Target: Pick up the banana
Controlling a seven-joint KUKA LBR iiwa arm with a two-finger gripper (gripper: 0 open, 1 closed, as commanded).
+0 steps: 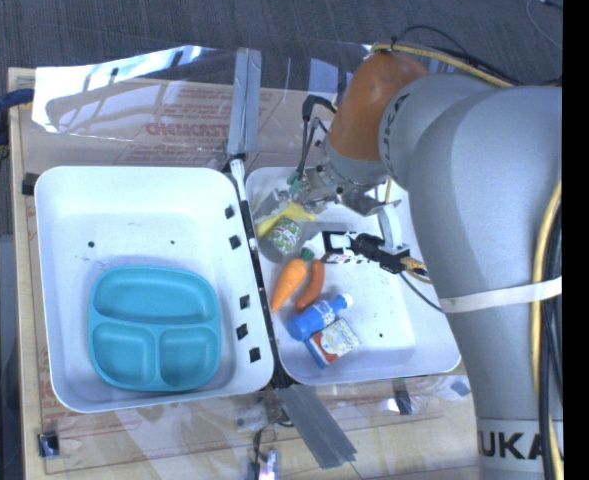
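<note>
The banana [279,218] is a yellow piece lying in the back left corner of the right bin [394,343], partly covered by a green can [286,236] in front of it. My gripper [307,190] reaches down at the back of that bin, directly over the banana's right end and very close to it. The grey arm with its orange band [369,98] fills the right side of the view and hides the bin's back right part.
In the right bin lie two orange carrots [290,280], a blue bottle [319,317] and a red-and-white packet [335,341]. The left bin [74,218] holds a teal divided tray [156,328]. A raised divider [244,268] separates the bins.
</note>
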